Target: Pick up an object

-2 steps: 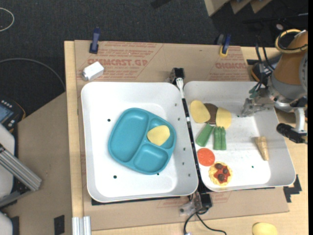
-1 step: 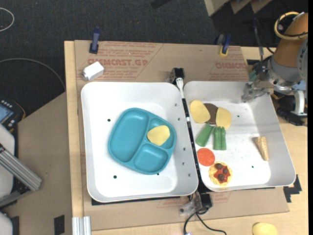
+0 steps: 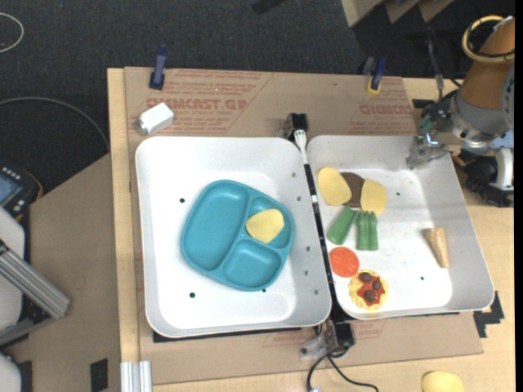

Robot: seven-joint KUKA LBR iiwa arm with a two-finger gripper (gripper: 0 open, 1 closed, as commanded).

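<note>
The right bin holds several toy food pieces: a yellow chip, a brown piece, another yellow piece, two green sticks, a red tomato slice, a small pizza-like round and a tan cone. In the left bin lies a teal divided plate with a yellow piece in its upper right compartment. My gripper hovers over the far right corner of the right bin, apart from all the food.
The two white bins sit side by side on a cardboard sheet held by blue clamps. A small white block lies beyond the left bin. A yellow object rests off the bench's front right.
</note>
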